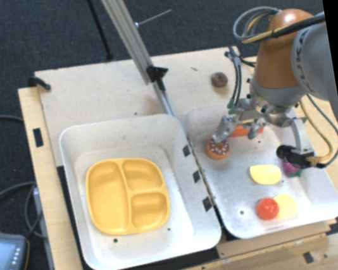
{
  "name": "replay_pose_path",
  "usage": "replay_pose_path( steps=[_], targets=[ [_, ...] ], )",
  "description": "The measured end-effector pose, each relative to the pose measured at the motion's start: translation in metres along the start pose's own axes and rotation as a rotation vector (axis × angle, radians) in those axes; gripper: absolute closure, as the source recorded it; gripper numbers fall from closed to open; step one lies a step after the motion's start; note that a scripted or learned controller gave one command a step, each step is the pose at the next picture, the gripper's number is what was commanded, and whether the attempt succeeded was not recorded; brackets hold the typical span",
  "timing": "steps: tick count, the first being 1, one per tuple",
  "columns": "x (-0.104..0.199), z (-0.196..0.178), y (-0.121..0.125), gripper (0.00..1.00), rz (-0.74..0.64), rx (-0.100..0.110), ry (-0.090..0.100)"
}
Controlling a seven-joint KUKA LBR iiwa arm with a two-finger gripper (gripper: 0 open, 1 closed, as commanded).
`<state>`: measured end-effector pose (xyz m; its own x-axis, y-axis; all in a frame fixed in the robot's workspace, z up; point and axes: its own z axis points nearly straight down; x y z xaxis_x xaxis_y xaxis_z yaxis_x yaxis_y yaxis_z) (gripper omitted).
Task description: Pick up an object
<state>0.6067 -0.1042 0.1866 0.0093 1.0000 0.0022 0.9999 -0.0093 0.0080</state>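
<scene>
I see the claw [237, 128] low in the right bin [317, 212] beside an orange-brown object [217, 149] — I cannot tell whether it's open.

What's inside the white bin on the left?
The left shallow white bin holds one yellow plastic plate with three compartments, lying flat. Whatever might sit beneath that plate is covered and cannot be seen.

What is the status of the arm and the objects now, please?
Gripper low over right white bin. Round orange-brown object beside it, not held. Yellow divided tray in left white bin.
</scene>
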Motion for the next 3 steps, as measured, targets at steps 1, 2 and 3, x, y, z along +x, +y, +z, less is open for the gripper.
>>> replay_pose_path(
  steps=[1, 2, 3],
  targets=[
    [-0.001, -0.011, 0.001, 1.0, 0.002, -0.005, 0.0],
    [-0.001, -0.011, 0.001, 0.0, 0.002, -0.004, 0.0],
    [-0.002, -0.022, 0.002, 1.0, 0.002, -0.01, 0.0]
  ],
)
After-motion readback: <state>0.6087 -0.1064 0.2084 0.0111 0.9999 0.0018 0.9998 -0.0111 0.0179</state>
